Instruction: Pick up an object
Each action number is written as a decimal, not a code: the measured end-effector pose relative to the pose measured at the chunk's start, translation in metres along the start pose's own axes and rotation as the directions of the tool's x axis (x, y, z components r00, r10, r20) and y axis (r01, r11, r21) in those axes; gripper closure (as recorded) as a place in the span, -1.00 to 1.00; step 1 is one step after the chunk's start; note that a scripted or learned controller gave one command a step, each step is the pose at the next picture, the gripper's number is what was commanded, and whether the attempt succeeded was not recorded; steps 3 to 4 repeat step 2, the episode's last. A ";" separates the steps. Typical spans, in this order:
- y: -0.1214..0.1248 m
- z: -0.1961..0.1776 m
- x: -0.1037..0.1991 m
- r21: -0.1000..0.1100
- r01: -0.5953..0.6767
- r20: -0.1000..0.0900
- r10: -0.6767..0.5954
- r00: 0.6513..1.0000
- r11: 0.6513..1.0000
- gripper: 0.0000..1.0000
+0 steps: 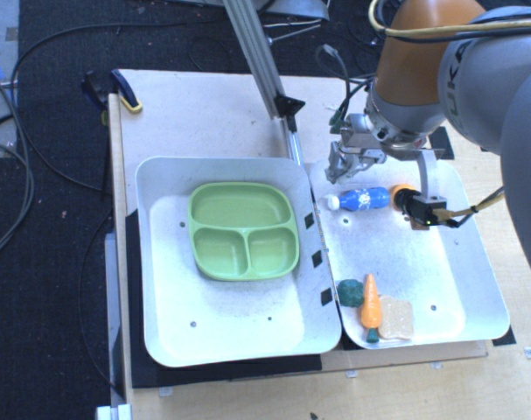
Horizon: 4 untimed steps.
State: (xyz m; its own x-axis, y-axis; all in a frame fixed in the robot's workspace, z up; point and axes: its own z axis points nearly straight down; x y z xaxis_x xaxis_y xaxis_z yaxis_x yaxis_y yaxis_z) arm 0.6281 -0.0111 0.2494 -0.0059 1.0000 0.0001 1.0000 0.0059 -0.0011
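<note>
**Pre-grasp: gripper over far edge of right bin, nothing picked yet**

I read this as the approach step. The gripper [345, 166] hangs near the far-left corner of the right bin [440, 261], just beside the cap end of the blue bottle [359, 199]. I can't tell jaw state from this angle; nothing visible between them.

Nearest candidate is the bottle, lying flat along the far edge. The carrot [370, 300], the tan block [396, 318] and a green lump [349, 292] cluster at the near-left corner.

Next move, my call: shift over the bottle body, square across its width, descend.

The left bin [160, 322] carries a green divided tray [244, 231]. Bench is pale, floor dark, cables trailing.
</note>
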 end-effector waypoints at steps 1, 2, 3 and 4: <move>-0.007 -0.002 0.059 0.000 0.001 0.000 -0.001 1.000 1.000 1.00; -0.016 -0.003 0.111 0.000 0.001 0.000 -0.001 1.000 1.000 1.00; -0.016 -0.003 0.111 0.000 0.001 0.000 -0.001 1.000 1.000 1.00; -0.016 -0.003 0.111 0.000 0.001 0.000 -0.001 1.000 1.000 1.00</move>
